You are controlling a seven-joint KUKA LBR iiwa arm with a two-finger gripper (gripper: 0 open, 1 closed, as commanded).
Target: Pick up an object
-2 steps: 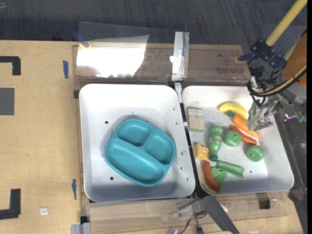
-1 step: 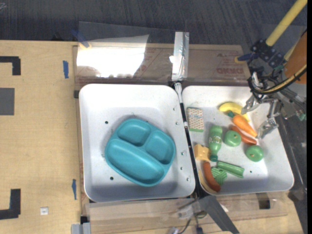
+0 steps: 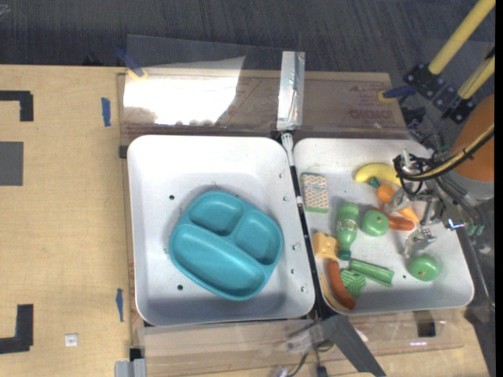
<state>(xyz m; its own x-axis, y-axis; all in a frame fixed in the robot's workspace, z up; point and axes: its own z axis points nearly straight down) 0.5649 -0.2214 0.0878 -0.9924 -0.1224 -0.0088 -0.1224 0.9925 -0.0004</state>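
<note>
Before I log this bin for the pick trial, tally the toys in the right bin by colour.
Green: 4
Yellow: 2
Orange or red: 3
Patterned card: 1
Total: 10

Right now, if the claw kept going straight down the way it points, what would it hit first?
Probably the green ball just below the claw in the right bin, or bare floor beside it; depth is unclear from this slanted view.

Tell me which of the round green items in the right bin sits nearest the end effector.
The green ball by the bin's front right corner, just below the end effector.
</note>
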